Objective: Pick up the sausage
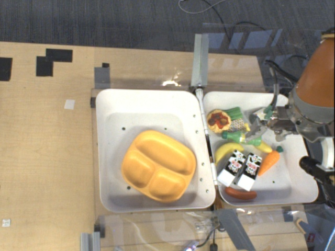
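The sausage (241,194) is a short red-brown piece lying flat at the front edge of the right bin (298,190), just in front of two black-and-white cartons (241,167). My gripper (266,124) hangs over the back middle of the same bin, above the green toy pieces (242,136) and well behind the sausage. Nothing of the sausage is near it. The arm's orange band (319,80) and grey wrist cover the bin's back right corner.
The right bin also holds a pizza slice (219,120), a banana (226,150) and a carrot (269,162), crowded around the cartons. A yellow compartment plate (158,164) lies in the left bin (112,114). A rim divides the two bins.
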`<action>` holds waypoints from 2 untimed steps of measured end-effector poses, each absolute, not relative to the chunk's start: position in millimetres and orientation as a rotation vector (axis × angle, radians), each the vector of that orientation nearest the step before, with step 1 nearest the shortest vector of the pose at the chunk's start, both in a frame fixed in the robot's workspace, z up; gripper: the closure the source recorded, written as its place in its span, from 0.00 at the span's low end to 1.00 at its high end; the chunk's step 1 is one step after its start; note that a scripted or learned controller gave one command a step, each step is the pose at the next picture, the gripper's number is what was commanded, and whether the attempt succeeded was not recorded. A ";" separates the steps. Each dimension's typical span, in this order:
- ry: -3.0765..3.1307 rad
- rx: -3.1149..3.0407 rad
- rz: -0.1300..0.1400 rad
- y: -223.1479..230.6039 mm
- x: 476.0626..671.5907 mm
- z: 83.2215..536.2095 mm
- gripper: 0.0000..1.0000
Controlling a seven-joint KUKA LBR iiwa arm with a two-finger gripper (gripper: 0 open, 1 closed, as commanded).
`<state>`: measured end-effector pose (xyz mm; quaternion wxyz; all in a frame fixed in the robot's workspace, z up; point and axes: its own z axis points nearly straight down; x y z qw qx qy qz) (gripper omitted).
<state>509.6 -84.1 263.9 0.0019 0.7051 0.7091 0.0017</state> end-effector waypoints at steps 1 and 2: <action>2.224 2.215 0.005 -82.2 575.0 250.6 0.00; 2.263 2.167 0.006 -183.9 603.4 353.0 0.00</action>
